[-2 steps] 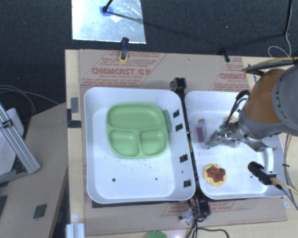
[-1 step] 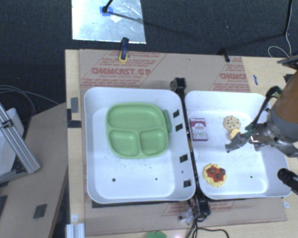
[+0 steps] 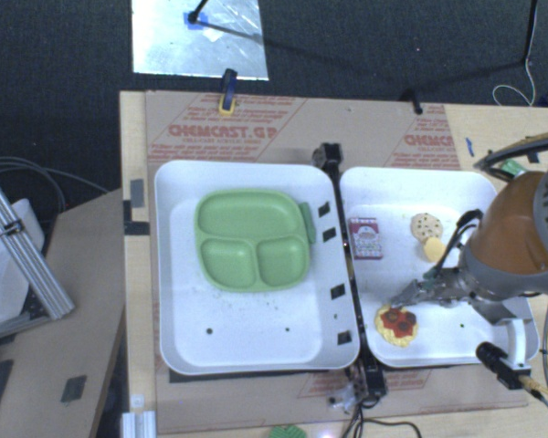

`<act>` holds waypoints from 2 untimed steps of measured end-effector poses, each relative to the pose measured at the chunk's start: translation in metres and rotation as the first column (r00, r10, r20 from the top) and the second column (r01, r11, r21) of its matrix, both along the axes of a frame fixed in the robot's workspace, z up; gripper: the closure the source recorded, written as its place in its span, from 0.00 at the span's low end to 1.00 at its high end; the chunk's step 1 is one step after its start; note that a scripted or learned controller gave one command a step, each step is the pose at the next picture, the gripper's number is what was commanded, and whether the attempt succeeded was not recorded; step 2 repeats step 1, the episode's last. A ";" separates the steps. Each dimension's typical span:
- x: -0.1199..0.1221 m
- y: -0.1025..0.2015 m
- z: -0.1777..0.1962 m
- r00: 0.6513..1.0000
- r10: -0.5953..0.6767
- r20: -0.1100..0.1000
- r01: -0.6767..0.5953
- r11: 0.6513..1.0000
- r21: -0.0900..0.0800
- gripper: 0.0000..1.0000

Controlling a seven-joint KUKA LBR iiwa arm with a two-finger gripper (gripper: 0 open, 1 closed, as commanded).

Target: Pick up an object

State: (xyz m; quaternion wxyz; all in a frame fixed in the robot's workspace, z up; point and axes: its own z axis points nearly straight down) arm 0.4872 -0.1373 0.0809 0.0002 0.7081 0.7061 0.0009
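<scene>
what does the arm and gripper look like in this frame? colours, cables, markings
The arm is bulky and rounded, with a broad orange band above a grey wrist section. A black cable loops along its side towards the wrist. The gripper is a slim dark grey metal piece tapering to a point. No lettering or markings can be made out on either.
</scene>
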 end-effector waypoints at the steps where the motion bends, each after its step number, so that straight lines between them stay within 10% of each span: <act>1: 0.010 -0.004 0.004 1.000 0.006 0.002 -0.006 1.000 -0.001 0.00; 2: 0.010 -0.004 0.004 1.000 0.006 0.002 -0.006 1.000 -0.001 0.00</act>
